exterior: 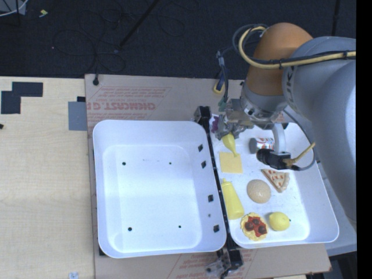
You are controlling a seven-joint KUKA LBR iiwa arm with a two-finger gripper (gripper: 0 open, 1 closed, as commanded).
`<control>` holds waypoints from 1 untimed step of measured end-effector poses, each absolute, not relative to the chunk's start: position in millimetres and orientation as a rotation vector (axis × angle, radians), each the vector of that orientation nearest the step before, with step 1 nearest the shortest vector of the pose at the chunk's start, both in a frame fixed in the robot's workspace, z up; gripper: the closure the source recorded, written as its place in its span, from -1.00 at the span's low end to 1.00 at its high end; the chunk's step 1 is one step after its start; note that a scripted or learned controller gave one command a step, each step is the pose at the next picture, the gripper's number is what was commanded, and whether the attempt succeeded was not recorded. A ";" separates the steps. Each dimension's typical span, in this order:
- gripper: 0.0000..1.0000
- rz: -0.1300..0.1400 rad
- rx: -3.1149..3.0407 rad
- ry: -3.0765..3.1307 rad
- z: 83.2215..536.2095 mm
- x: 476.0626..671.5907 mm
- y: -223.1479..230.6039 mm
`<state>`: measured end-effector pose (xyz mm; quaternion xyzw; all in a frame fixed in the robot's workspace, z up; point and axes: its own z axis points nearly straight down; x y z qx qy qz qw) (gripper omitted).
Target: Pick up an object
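I see the grey arm (317,92) reaching over the right bin (325,214). The left bin (151,188) lies beside it. Its gripper (228,133) sits at that bin's far left corner; I cannot tell the jaws' state. A yellow pointed piece (230,142) lies just below it, touching the cheese slice (231,163).

bins (110,156): smooth white plastic | bench (35,185): pale matt wood

The gripper (228,133) hangs over the right bin (322,214); a yellow cone-shaped piece (230,143) sits at its tip, above a cheese slice (231,163).
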<state>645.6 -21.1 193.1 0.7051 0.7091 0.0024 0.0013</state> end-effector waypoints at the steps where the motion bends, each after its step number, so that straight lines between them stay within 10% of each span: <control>1: 1.00 0.003 2.213 2.230 232.2 644.2 69.8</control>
